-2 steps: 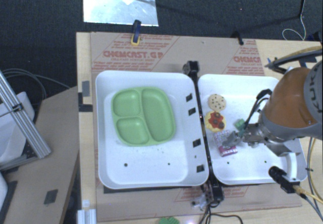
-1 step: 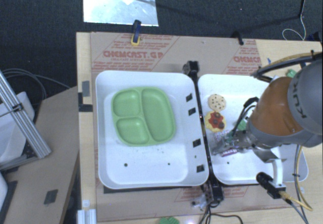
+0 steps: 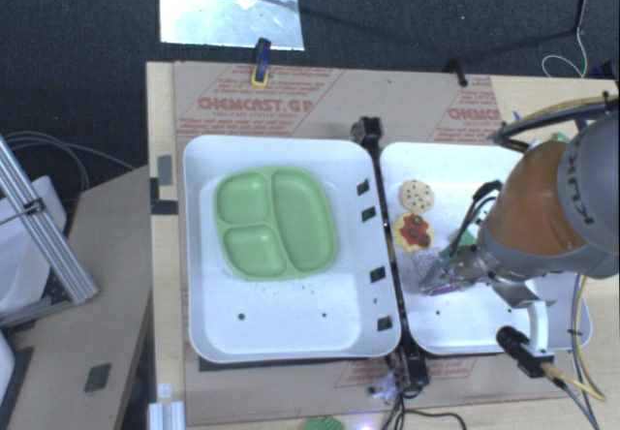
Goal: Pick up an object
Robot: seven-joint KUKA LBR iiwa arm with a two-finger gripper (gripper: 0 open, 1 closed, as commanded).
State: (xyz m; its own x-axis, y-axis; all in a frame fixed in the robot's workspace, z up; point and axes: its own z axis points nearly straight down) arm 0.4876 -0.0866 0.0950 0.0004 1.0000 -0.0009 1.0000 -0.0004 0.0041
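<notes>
In the right bin (image 3: 455, 341) lie a round tan cookie with dark chips (image 3: 417, 195) and, just below it, a red and yellow toy food piece (image 3: 414, 231). My gripper (image 3: 436, 275) reaches in from the right and hangs low over the bin floor, just below the red piece. Something purple and green shows at its tip, too blurred to name. The grey arm with its orange band (image 3: 528, 210) covers the right half of that bin.
The left bin (image 3: 291, 322) holds a green three-compartment plate (image 3: 275, 223). A black divider with clips (image 3: 383, 234) runs between the bins. A yellow and blue clamp (image 3: 261, 65) sits at the bench's far edge. Cables trail at the lower right.
</notes>
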